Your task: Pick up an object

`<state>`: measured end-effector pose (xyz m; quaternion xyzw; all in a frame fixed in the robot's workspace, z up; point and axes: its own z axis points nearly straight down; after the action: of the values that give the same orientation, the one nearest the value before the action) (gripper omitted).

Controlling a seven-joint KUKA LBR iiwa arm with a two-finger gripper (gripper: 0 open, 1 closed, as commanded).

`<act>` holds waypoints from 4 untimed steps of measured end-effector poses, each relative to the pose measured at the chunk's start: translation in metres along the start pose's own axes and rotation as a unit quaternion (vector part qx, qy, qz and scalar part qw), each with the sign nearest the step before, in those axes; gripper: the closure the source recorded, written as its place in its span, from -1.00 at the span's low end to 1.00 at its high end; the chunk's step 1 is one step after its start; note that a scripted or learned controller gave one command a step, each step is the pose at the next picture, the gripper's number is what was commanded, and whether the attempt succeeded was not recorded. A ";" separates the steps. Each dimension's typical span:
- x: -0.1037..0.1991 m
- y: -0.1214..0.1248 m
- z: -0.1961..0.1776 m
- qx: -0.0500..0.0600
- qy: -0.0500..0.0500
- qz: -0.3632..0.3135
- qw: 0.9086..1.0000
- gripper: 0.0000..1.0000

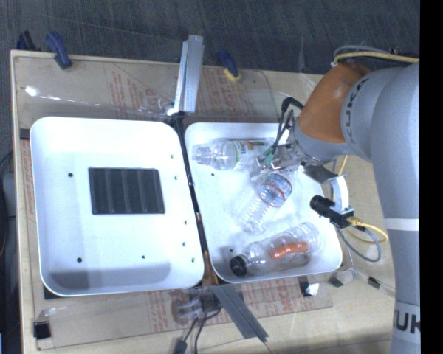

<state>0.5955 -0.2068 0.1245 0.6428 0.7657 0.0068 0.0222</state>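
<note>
Two shallow white bins are seen side by side on a bench, viewed from above at a slant. The left bin [111,205] holds a dark ribbed rectangular panel [126,191] near its centre.

Three clear plastic bottles lie in the right bin [218,234]. One bottle w/ a green-marked label [225,154] lies along the bin's far edge, long axis roughly parallel to that edge, running left-right. A second bottle w/ a blue-and-white label [264,197] lies mid-bin, long axis diagonal — one end toward the far right corner, the other toward the near left. A third bottle w/ an orange label [277,251] lies along the near edge, dark cap pointing at the near left corner, base toward the right edge.

The grey arm w/ its orange band [332,109] reaches in from the right. The gripper [275,157] is seen at the bin's far right corner, just beside the upper end of the diagonal bottle. Whether the jaws are wide, narrow or closed on anything cannot be told — approx. position only is clear.
</note>
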 end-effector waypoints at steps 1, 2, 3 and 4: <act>0.002 0.001 0.000 0.000 0.001 -0.001 1.000 -1.00; 0.008 -0.050 0.030 0.020 0.013 -0.007 1.000 -1.00; 0.015 -0.102 0.003 0.020 0.013 -0.004 1.000 -1.00; 0.039 -0.112 0.025 0.015 0.012 -0.079 0.997 -1.00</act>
<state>0.4797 -0.1879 0.0945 0.5801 0.8145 0.0017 0.0036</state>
